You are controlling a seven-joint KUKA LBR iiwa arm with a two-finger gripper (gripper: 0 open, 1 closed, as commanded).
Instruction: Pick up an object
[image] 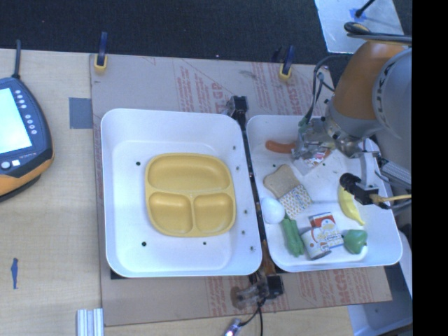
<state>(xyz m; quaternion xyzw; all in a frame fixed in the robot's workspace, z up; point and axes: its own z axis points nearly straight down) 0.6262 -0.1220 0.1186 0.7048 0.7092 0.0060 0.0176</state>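
Camera view, gripper point(310, 148) beside hot dog point(278, 145), bread slice point(281, 180) near.

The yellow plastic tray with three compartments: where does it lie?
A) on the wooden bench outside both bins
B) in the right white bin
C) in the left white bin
C: the yellow three-compartment tray lies flat inside the left white bin, while the right white bin holds small items.

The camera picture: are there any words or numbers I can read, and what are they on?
No text can be read here.
Brown board under the bins: red printing, too blurred to read.
Small box in the right bin: red and white label, too small to read.
Handheld screen at left: buttons, no legible words.
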